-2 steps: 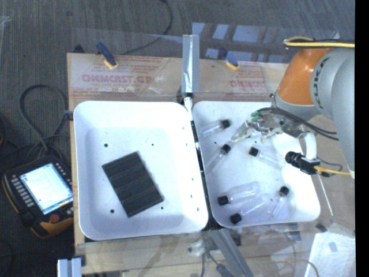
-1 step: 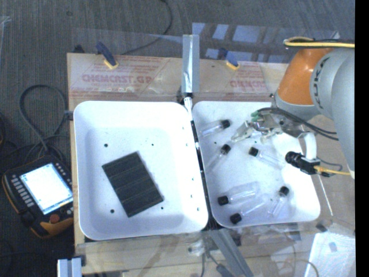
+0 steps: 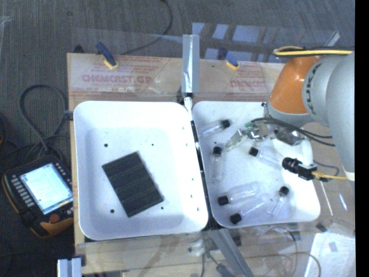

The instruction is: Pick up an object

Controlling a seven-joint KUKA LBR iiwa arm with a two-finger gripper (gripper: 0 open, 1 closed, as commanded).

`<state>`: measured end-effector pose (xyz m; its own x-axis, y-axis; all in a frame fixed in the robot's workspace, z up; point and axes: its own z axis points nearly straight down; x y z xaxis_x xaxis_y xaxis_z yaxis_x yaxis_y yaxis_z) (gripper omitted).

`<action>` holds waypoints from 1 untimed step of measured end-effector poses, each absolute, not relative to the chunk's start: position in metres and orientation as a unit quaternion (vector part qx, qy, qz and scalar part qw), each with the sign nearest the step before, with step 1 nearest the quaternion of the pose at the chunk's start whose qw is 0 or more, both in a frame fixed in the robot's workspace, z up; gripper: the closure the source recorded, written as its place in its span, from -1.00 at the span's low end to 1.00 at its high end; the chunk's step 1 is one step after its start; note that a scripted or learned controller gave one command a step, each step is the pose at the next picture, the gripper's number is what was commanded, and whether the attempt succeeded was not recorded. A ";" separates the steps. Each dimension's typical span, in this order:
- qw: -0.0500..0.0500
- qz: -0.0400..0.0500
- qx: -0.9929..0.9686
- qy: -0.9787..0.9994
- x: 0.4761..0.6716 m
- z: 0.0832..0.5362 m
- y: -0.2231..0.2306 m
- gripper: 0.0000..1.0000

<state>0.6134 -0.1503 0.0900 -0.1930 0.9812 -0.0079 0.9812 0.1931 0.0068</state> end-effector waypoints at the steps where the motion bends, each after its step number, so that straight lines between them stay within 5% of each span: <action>1: 0.007 0.003 0.635 0.772 0.615 0.101 -0.150 1.00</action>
<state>0.6154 -0.1496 0.1010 -0.1923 0.9813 -0.0066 0.9812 0.1924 0.0142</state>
